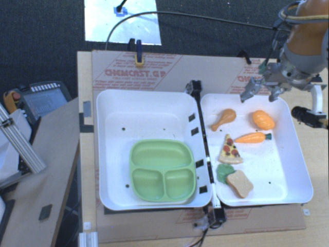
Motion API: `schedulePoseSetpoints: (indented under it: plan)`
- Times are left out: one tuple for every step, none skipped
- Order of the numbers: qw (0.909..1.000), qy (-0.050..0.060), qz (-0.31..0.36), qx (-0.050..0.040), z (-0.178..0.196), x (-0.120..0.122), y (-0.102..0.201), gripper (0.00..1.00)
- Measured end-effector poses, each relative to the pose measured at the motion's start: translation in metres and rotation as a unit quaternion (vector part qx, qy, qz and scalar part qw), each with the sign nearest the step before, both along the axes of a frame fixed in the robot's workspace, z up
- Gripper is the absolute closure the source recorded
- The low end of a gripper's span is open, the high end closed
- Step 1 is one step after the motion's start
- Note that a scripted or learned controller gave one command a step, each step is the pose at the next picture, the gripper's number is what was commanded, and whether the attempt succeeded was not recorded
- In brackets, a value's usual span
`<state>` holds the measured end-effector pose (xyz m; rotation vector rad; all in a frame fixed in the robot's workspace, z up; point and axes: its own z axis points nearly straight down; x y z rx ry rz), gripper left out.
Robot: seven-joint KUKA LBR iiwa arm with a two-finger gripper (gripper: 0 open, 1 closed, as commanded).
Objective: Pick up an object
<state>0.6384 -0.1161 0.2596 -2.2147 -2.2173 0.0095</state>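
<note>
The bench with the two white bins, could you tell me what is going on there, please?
The arm's tool hangs open over the far edge of the right bin, holding nothing. Below it lie a drumstick, an orange, a carrot, a pizza slice and bread. The left bin holds a green tray.

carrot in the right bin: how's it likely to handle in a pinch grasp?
The carrot looks like smooth moulded plastic, so probably stiff and light. Its tapered, rounded body may slip or roll between fingers. It lies apart from the pizza slice, so a push likely spins it freely.
</note>
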Motion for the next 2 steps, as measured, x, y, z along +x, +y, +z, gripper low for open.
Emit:
schedulePoseSetpoints:
  plan:
    - [1.0,-0.006,0.001,-0.0006,0.007,0.002,0.0,0.0]
    - [1.0,-0.003,0.0,-0.0006,-0.055,-0.002,0.0,0.0]
